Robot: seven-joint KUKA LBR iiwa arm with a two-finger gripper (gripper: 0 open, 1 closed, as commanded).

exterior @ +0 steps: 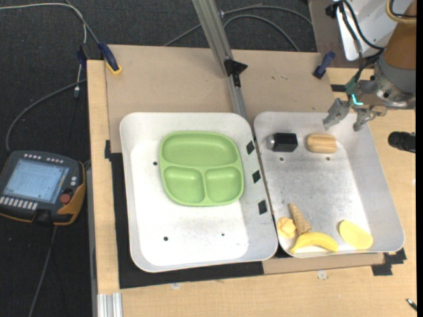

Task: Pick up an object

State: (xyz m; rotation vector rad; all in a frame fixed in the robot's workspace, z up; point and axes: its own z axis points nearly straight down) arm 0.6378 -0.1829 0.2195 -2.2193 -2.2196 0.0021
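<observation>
Wood bench, two white bins. Left bin: green three-section plate. Right bin, scuffed floor, bare middle: black block, tan loaf, cone, banana, yellow disc. My gripper hangs over the far rim, fingers spread, holding nothing, near the loaf.

My end effector with its fingers spread, above the far edge of the right bin, tan block and black box just below it, banana at the near edge, green divided plate in the left bin
</observation>
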